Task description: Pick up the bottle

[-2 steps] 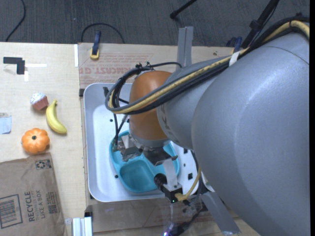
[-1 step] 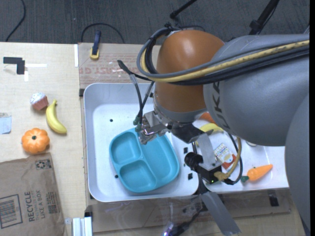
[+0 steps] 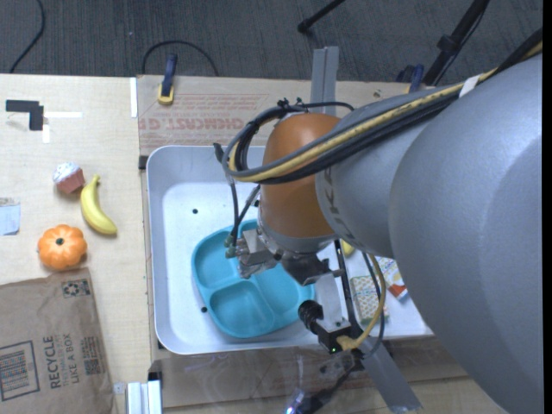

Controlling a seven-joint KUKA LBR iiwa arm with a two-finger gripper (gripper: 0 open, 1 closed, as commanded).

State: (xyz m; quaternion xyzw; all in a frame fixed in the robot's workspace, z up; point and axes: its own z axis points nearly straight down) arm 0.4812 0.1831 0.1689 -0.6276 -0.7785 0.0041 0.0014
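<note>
Left of frame, on the worktop (image 3: 112, 145): spotted a small cupcake toy (image 3: 68, 179), a banana (image 3: 97, 207) at its 4 o'clock, and an orange pumpkin-like fruit (image 3: 62, 247) at the banana's 8 o'clock. Below them, at 6 o'clock, noted a brown paper bag (image 3: 47, 343) marked RECYCLE.

Centre: logged a white bin (image 3: 166, 231) with a blue divided tray (image 3: 246, 304) in its lower half. Found the arm (image 3: 457, 197) reaching in from 3 o'clock, orange band (image 3: 297, 175) over the bin, wrist hardware down at the tray's 12 o'clock edge. Could not tell whether jaws were apart or together, as cabling and wrist blocked them.

Right: caught some printed packaging (image 3: 384, 287) poking out under the arm at the tray's 3 o'clock.

Could not tell where the bottle sat; guessed it was hidden beneath the arm.

Risks, judged from here:
- Closing on the tray rim instead of the bottle, given how low the wrist sat against it.
- Dragging or tipping the tray on lift, for the same reason.
- Snagging loose cables on the bin wall.
- Knocking the bottle over with an off-centre descent.
</note>
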